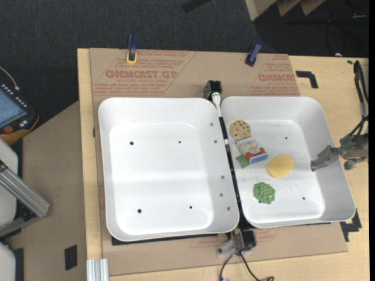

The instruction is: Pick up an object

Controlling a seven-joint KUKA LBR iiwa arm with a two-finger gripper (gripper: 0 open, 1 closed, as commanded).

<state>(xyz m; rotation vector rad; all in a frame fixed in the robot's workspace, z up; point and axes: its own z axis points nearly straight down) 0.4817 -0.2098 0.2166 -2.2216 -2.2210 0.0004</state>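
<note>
Four small things in the right bin [304, 119], all toward its left half. Landmark: the yellow round piece [280, 166], lying flat on the bin floor about midway up. Just left of the yellow piece, nearly touching: a small red, white and blue carton [252, 153] over a green flat piece [242, 161]. Up and left of the yellow piece, against the carton's top: a tan cookie with dark spots [239, 129]. Below and a little left of the yellow piece, apart from it: a green bumpy ball [264, 192]. Right of the yellow piece, at the bin's right rim: the gripper [321, 160], grey, low over the floor, near but not touching the piece. Cannot tell how the tool stands; nothing visibly held. Far left of the yellow piece, past the divide: the left bin [111, 157]. Under both: a brown cardboard sheet [152, 69] with red lettering.
</note>
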